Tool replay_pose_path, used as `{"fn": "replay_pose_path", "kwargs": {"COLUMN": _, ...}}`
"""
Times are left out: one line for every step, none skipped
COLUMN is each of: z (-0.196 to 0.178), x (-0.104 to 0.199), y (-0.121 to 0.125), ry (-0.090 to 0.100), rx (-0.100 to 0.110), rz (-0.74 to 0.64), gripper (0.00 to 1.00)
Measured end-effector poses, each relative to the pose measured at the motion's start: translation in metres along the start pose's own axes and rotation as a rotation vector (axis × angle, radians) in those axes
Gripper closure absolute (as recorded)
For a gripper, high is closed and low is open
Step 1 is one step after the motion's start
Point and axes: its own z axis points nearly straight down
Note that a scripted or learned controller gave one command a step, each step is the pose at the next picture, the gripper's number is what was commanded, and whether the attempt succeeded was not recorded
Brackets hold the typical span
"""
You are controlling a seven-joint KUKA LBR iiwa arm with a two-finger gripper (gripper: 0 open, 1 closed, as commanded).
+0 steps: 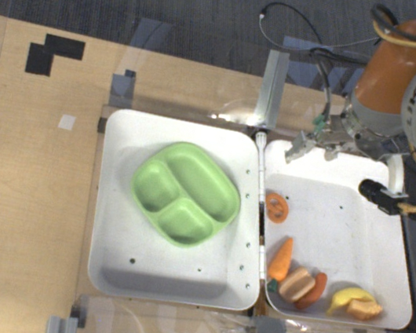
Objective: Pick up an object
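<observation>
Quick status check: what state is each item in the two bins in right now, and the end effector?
green plate: upright, nothing on it, left bin
orange slice: flat, right bin
carrot: lying, untouched
hot dog: lying beside carrot
banana: lying, near corner
end effector: over the right bin's far edge, holding nothing

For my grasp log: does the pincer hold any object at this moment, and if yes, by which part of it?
Nothing is held. The pincer hangs above the far edge of the right bin with no object between its fingers; the toy foods lie at the bin's near side.

On the desk (20, 192) my left bin (103, 263) holds a divided tray (185, 192); my right bin (356, 228) holds the carrot (280, 260), hot dog (304, 286) and banana (350, 301) along its near edge.
</observation>
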Motion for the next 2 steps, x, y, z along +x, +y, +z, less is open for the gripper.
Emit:
{"fn": "replay_pose_path", "kwargs": {"z": 0.001, "x": 0.042, "y": -0.084, "ry": 0.002, "rx": 0.003, "rz": -0.028, "gripper": 0.00}}
{"fn": "replay_pose_path", "kwargs": {"z": 0.094, "x": 0.000, "y": -0.137, "ry": -0.002, "rx": -0.002, "rz": 0.013, "gripper": 0.00}}
